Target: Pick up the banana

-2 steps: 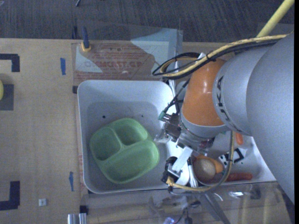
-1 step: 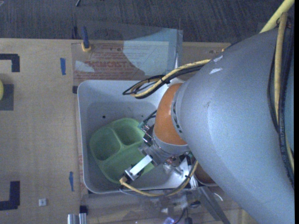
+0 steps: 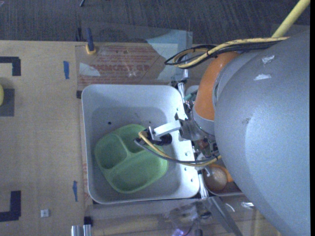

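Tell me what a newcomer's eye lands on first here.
The big grey arm with its orange band looms over the view's right side. A green divided plate lies in the left white bin, toward its lower half. A brownish round thing peeks out under the arm, just right of that bin's wall.

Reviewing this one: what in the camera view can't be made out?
- Right bin: the arm covers nearly all of it, so where the banana lies cannot be told.
- Round brown thing in that bin: partly under the arm, kind unclear.
- Yellow thing on the bench: cut off by the left edge.
- Small thing on the bench, lower left: too small to name.
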`<state>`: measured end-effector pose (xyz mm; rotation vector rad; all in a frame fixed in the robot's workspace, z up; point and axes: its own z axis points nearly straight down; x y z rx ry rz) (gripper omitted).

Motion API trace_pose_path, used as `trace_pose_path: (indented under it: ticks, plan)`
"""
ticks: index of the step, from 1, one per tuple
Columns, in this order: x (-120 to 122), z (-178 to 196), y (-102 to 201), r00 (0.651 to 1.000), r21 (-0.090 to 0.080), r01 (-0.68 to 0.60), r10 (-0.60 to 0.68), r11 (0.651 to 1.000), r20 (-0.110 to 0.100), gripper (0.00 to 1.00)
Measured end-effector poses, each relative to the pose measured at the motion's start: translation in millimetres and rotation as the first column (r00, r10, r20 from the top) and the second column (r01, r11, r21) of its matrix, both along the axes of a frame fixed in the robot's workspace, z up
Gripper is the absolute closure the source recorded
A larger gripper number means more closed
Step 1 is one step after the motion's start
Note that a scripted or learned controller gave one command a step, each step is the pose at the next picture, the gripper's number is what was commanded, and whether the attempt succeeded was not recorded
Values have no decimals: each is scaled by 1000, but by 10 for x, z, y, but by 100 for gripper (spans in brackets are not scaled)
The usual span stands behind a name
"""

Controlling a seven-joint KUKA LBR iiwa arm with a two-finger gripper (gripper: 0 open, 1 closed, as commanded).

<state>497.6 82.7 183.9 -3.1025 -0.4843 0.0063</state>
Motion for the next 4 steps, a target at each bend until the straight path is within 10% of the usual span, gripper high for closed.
trace_pose_path:
  ticks: [2,3,4]
  plan:
    - [371,-657,-1823,994,2,108,-108,994,5,0]
    - [123,-829,-1939,999,-2,-13,13,1000,44,0]
    - [104,-750,-1941,999,-1,-11,11,1000,38,100]
